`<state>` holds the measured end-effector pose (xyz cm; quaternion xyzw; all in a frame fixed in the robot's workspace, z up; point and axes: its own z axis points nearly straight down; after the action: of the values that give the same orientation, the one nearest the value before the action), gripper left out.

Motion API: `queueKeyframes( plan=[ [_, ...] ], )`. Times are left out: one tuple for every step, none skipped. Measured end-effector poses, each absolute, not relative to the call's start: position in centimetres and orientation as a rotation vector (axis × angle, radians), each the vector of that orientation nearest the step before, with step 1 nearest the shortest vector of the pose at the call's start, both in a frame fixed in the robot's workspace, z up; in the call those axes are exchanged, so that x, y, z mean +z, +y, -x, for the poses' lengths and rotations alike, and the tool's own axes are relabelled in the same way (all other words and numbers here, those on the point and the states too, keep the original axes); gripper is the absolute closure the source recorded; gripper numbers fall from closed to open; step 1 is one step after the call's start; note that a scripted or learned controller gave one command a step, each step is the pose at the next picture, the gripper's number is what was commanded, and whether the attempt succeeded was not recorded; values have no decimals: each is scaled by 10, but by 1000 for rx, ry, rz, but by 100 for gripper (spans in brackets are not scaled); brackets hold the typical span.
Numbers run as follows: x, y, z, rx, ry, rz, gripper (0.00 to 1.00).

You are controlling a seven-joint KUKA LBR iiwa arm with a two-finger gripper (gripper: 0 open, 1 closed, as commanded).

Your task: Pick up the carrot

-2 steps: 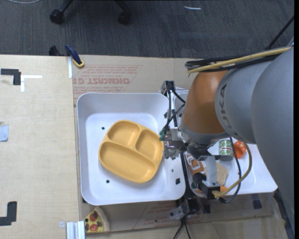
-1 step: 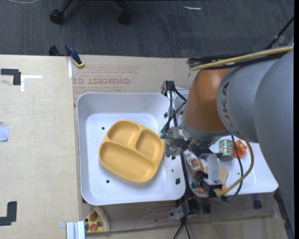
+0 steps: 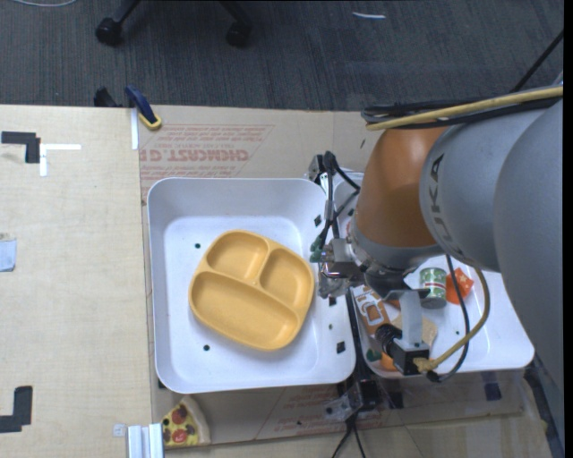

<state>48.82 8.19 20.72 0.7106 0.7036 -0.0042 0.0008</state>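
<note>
1. Dark grey carpet (image 3: 295,63) lies beyond the far edge of the bench (image 3: 72,295), and the feet of a wheeled chair (image 3: 170,22) stand on it. The bench is pale wood. A sheet of cardboard (image 3: 206,143) with red lettering lies under the bins.
2. The left-hand bin (image 3: 166,268), as the camera sees it, carries a yellow divided plate (image 3: 252,288). The plate lies flat near the bin's middle, turned a little askew, with three compartments showing.
3. My arm (image 3: 501,179) reaches in from the view's right and covers much of the right-hand bin (image 3: 506,344). Its orange band (image 3: 398,192) sits over the wall between the two bins.
4. My gripper (image 3: 333,268) hangs at that dividing wall, just beside the plate's nearest rim. My own wrist is in the way, so I cannot tell whether it is open or closed.
5. The carrot (image 3: 459,284) lies in the right-hand bin as a small orange piece. It is just beside a can (image 3: 433,286) with a green label, on the side away from the dividing wall, and it is apart from my gripper.
6. A printed snack packet (image 3: 372,309) lies in the same bin, near the dividing wall.
7. A blue and yellow tool (image 3: 143,107) lies at the cardboard's far corner. A toy pizza slice (image 3: 179,425) rests at the bench's near edge, just off the left-hand bin's near corner.
</note>
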Motion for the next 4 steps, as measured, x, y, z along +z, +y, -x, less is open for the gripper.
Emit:
queueKeyframes(
  plan=[
    [188,137,-477,-10,2034,-2396,100],
    [259,101,-479,-4,1583,-2711,100],
    [239,197,-484,-6,1086,-2945,100],
    [247,197,-484,-13,1094,-2939,100]
  ],
)
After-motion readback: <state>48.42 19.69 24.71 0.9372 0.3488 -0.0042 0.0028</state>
